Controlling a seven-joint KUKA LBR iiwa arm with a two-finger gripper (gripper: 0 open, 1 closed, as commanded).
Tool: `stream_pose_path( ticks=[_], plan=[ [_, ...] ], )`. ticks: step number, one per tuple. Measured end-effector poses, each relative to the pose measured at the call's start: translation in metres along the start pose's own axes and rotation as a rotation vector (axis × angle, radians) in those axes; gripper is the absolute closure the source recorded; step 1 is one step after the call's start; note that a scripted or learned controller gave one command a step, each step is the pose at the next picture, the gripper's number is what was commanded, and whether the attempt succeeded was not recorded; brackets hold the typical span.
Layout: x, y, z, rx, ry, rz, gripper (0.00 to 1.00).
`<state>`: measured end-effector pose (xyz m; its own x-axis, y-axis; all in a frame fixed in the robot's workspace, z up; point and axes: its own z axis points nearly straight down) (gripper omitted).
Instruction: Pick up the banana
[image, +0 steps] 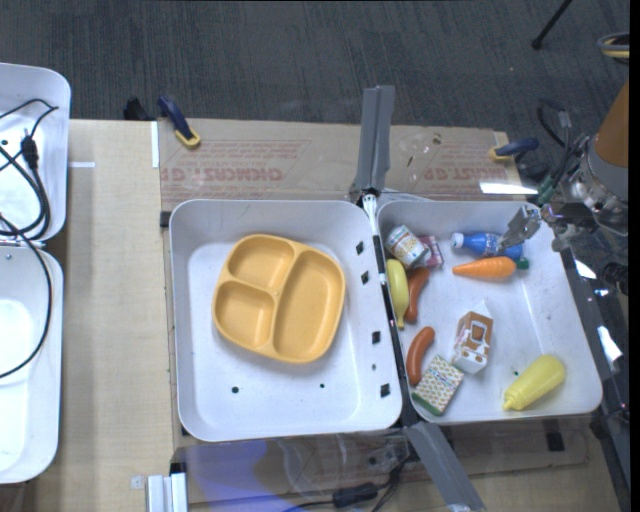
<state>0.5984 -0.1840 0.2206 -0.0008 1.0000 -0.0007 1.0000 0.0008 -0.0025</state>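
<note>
Banana (398, 288) lies in the right bin (560, 400), tight against its left wall next to the divider between the two bins. Long axis runs roughly along that wall. A brown sausage (415, 293) touches its right side; a small can (406, 244) sits just above its top end. So the wall blocks one side and the sausage crowds the other; little free room around it.

Gripper (519, 229) hangs at the upper right of the right bin, near the back wall, just beside the blue bottle (477, 241) and above the carrot (486, 267). Jaws: cannot tell whether released or clenched, too small and cluttered. Nothing visibly between them. It is well apart from the banana, with can, bottle and carrot between.

Other right-bin items: red sausage (420, 354), small carton (473, 340), green-white packet (438, 385) at the front edge, yellow squeeze bottle (535, 382) in the front right corner. Open floor is in the bin's middle and right.

Left bin (200, 400) holds a yellow divided plate (279, 296), centred, with bare floor all around it.
</note>
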Motion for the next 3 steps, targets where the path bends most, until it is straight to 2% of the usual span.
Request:
stream_pose_path(
  ticks=[1,2,3],
  plan=[
    [-0.037,-0.056,0.015,-0.002,0.000,-0.350,0.00],
    [-0.037,-0.121,0.100,0.000,0.003,-0.242,0.00],
    [-0.035,-0.120,0.130,-0.001,0.006,-0.411,0.00]
  ],
)
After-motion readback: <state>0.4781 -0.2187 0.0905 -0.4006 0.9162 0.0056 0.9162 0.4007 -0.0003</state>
